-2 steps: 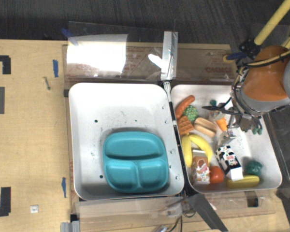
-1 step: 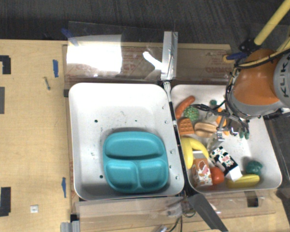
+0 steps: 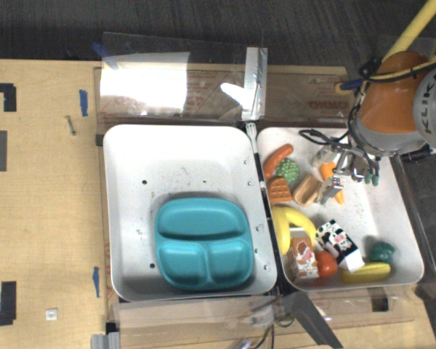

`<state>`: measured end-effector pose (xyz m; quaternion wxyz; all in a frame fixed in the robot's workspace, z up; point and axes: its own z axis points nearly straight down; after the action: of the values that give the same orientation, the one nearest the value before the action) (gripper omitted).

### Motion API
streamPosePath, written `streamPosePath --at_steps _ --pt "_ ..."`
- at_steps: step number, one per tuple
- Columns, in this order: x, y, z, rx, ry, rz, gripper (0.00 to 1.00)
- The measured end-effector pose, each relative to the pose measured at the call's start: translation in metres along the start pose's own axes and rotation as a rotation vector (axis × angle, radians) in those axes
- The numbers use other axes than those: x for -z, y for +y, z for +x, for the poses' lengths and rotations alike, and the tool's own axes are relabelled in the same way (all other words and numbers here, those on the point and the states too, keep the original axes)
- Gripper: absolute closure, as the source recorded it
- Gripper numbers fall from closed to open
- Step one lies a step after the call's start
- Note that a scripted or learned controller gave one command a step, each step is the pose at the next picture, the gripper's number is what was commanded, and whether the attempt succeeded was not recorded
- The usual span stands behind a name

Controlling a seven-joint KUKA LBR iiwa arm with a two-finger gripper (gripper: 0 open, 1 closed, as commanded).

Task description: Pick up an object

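We see the hand (image 3: 346,167) low over the upper part of the right bin (image 3: 403,224), and we cannot tell its state, while the nearest object, a tan bread piece (image 3: 307,190), lies just to its lower left, long axis diagonal.

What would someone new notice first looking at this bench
The big teal divided tray lying in the left bin draws the eye first. Next comes the right bin, crowded with toy food such as a yellow banana, with the pincer hanging over its upper part.
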<state>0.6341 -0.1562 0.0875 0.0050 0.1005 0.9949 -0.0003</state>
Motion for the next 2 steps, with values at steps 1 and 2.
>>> streamPosePath --at_steps 1,2 --pt "0.0 0.021 -0.008 0.013 -0.002 0.0 0.0" --pt "0.001 0.007 0.039 0.135 0.005 -0.001 0.0"
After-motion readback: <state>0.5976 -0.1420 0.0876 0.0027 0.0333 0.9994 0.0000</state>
